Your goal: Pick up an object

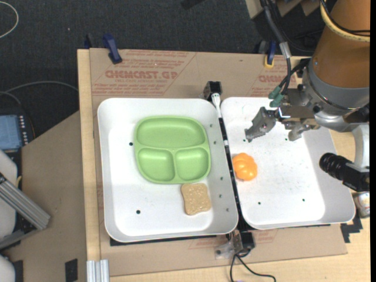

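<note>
Two bins: shallow white plastic trays sit side by side on the brown cardboard-covered tabletop (147,69), their inner rims touching along the middle.
Left bin (114,175): holds a light green three-compartment plastic plate (172,148) lying flat near its centre.
Left bin, lower part: a tan, speckled square slice of toy bread (195,198) lies just beside the green plate's lower right corner, apart from the rim.
Right bin (294,204): an orange rounded toy fruit (245,167) rests on the floor near the left wall, close to the dividing rims.
Gripper (274,128): hangs over the upper part of the right bin, above and to the right of the orange fruit, not touching it.
Fingers (256,128): spread apart, with nothing between them.
Arm (343,51): grey with an orange band, reaching in from the right.
</note>
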{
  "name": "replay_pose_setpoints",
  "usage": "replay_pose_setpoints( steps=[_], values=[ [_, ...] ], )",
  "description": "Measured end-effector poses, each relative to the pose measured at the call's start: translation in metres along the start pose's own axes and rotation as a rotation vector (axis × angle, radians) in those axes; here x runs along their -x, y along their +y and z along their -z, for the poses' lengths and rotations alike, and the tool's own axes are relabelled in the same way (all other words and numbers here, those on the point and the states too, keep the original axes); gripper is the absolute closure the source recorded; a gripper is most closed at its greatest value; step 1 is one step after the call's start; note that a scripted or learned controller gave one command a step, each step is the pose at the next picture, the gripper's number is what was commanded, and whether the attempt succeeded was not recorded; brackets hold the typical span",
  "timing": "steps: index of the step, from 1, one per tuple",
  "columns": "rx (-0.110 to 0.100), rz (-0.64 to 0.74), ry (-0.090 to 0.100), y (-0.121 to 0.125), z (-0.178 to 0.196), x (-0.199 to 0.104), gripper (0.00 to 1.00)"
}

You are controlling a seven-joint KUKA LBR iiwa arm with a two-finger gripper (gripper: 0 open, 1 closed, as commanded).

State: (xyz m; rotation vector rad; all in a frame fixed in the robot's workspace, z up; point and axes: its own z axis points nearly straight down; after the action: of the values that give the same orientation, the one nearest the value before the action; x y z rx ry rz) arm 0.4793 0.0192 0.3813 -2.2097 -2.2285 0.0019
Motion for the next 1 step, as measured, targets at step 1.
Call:
replay_pose_setpoints(
  steps=[1],
  values=[
    [0.006, 0.000, 0.001, 0.0006, 0.0050, -0.0693, 0.00]
  ],
)
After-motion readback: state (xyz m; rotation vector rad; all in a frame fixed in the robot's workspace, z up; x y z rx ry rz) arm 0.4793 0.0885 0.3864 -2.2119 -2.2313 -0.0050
